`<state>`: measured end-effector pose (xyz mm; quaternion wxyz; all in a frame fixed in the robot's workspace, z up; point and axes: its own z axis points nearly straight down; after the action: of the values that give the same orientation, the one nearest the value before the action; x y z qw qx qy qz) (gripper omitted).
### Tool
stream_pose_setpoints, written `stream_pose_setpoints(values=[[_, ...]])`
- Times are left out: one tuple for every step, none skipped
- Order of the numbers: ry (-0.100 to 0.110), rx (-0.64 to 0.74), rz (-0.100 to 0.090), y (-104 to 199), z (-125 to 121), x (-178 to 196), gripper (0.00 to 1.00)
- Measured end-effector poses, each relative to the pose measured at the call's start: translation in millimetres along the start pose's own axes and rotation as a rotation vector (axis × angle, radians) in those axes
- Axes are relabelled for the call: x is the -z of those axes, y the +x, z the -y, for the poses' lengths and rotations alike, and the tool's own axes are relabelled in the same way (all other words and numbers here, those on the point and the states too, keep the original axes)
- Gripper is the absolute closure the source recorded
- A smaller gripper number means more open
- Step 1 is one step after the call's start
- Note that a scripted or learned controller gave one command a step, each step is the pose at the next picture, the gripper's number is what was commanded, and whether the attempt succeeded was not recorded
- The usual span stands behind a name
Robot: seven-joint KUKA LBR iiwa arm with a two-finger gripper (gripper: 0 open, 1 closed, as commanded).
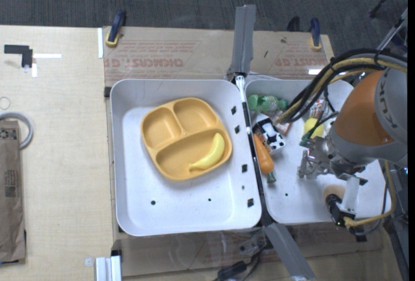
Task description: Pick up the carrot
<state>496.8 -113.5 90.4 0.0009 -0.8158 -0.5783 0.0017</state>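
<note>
The carrot (pixel 262 154) is orange with a green stub at its near end. It lies along the left wall of the right bin (pixel 292 208), just beside the divider between the bins. My gripper (pixel 309 165) hangs low over the middle of the right bin, a short way to the right of the carrot and apart from it. The arm's orange band and grey wrist cover most of it from above.
A yellow divided plate (pixel 175 130) with a banana (pixel 211 153) in its near compartment sits in the left bin (pixel 130 176). Beside the carrot's far end stand a black-and-white toy (pixel 271 134), green items (pixel 266 103) and a yellow piece (pixel 312 128). Cables (pixel 318 88) arch over the right bin.
</note>
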Motion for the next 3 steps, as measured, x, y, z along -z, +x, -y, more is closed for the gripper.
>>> stream_pose_setpoints(values=[[0.0,-0.001,0.0,-0.3,0.0,0.1,0.0],[0.004,-0.002,0.001,-1.2,0.5,8.2,1.0],[0.002,-0.074,0.0,8.0,25.1,-0.2,1.0]])
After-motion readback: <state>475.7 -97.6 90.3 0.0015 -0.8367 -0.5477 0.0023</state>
